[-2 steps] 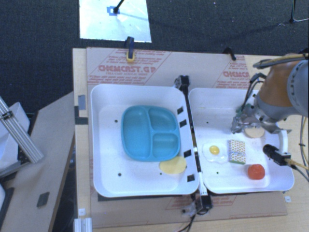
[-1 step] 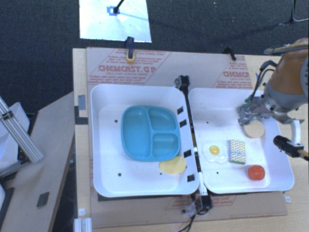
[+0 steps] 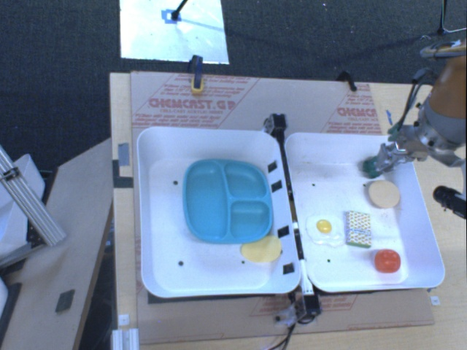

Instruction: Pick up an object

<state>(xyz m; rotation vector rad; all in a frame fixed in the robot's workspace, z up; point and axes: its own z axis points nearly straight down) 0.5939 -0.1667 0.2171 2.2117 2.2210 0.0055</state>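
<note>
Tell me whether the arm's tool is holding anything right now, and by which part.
It cannot be told. The tool sits over the right bin beside the round tan piece, and something green shows at its tip.

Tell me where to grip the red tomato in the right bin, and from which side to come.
Probably best from straight above, fingers closing across the middle of the red tomato. It looks small and rounded, so any pair of opposite sides should serve. It lies near the front corner of the right bin, so a pinch along the free left-right line, toward the patterned block, seems safest.
</note>
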